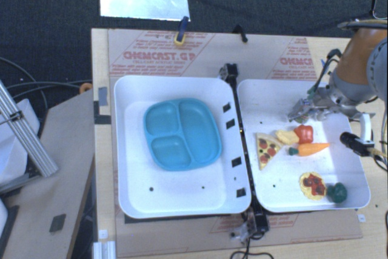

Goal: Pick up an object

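1. The bench [151, 51] carries two shallow white bins side by side: the left bin [130, 148] and the right bin [267, 100].
2. In the left bin lies a blue divided plate [180, 133], flat, with three compartments; nothing sits in them.
3. The right bin holds the toy food, gathered in its lower half, from about 9 o'clock round to 5 o'clock of the bin's centre.
4. A pizza slice [265, 150] lies at about 8 o'clock of the bin's centre, its point toward 6 o'clock.
5. Just beside it, toward 2 o'clock, is a small yellow piece [287, 137], touching or nearly touching a red pepper [304, 133].
6. An orange carrot [312, 148] lies just below the pepper, its tip pointing toward 3 o'clock and a small green end at 9 o'clock.
7. A round flat piece with red topping [313, 185] lies near the bin's 5 o'clock corner, with a dark green piece [337, 192] just beside it at 3 o'clock.
8. The grey arm [364, 70], with its orange band, reaches in from 3 o'clock.
9. The hand [305, 108] hangs over the right bin, just above the red pepper at its 12 o'clock. No object is seen between its fingers, and I cannot tell whether they are apart or together.
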`<state>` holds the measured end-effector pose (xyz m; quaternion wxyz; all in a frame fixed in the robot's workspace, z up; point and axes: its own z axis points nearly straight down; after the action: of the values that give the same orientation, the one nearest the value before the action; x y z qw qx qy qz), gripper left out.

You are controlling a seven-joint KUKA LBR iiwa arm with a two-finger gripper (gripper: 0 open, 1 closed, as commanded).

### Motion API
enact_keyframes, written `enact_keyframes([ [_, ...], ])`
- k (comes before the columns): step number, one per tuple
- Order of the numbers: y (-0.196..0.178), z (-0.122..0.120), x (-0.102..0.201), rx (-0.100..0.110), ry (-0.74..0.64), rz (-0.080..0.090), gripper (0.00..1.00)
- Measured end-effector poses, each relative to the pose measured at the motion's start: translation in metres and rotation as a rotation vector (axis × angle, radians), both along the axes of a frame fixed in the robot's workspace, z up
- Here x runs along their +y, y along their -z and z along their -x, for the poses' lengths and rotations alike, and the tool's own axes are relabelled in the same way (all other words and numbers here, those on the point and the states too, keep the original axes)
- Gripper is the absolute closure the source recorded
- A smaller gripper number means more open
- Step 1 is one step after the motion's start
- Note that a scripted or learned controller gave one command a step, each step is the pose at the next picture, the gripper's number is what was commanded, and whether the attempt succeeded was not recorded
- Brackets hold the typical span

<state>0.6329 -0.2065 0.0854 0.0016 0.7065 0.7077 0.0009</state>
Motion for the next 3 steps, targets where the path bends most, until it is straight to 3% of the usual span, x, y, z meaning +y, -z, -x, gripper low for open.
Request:
enact_keyframes([
  [2,0.000,-0.011,0.000,-0.001,-0.003,0.000,0.00],
  [3,-0.001,-0.037,0.000,0.000,-0.003,-0.001,0.00],
])
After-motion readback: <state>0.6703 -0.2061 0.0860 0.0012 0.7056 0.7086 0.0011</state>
